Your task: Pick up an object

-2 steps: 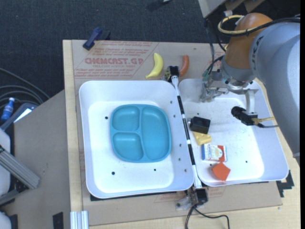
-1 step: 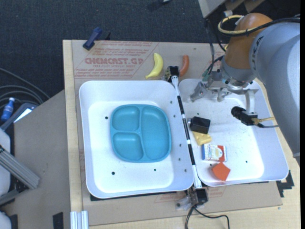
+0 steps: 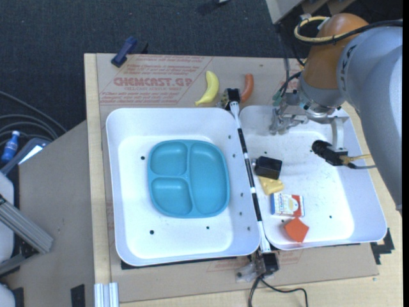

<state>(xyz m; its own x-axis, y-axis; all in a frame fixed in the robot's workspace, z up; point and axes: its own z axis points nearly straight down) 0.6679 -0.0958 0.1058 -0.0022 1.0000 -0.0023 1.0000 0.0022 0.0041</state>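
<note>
The hand [image 3: 283, 124] hangs over the far end of the right white plastic bin [image 3: 358, 226]; whether it is apart or together cannot be told. Nearest lies a small black block [image 3: 268, 167], touching a yellow wedge [image 3: 271, 185], probably light and stiff, best taken across its short sides. The brown board [image 3: 160, 78] on the bench reads "CHEMCAST GP".
</note>
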